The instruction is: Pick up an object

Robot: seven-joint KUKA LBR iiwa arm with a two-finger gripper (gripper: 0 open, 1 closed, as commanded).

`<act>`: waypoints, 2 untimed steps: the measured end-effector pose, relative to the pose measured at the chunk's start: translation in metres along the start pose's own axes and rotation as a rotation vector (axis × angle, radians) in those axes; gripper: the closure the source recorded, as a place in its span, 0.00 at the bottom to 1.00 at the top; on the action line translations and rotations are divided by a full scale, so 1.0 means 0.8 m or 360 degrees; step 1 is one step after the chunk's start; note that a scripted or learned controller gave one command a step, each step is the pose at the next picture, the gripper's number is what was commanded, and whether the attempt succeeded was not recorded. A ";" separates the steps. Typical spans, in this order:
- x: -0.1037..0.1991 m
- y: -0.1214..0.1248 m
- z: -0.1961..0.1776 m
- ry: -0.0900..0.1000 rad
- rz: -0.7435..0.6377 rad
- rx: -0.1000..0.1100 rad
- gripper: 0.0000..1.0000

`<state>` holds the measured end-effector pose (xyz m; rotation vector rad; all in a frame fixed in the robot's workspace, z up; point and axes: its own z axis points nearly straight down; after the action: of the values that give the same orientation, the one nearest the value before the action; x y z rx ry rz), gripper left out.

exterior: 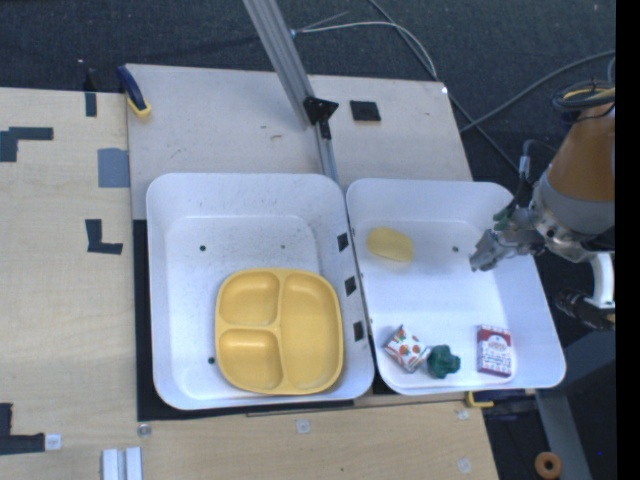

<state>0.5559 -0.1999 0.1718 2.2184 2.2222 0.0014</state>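
Open floor between yellow block and packets.

You can see a metal pole slanting across the far worktop, a black square patch just to its right, a blue-and-yellow clamp at the far-left corner, and cables on the dark floor beyond.

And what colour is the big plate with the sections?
Yellow. The divided plate in the left bin shows clearly in the camera view.
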 end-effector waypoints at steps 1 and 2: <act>0.004 0.009 -0.076 -0.0002 -0.0001 -0.0002 1.00; 0.004 0.010 -0.127 -0.0001 -0.0001 -0.0002 1.00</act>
<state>0.5636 -0.1963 0.2736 2.2166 2.2218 0.0021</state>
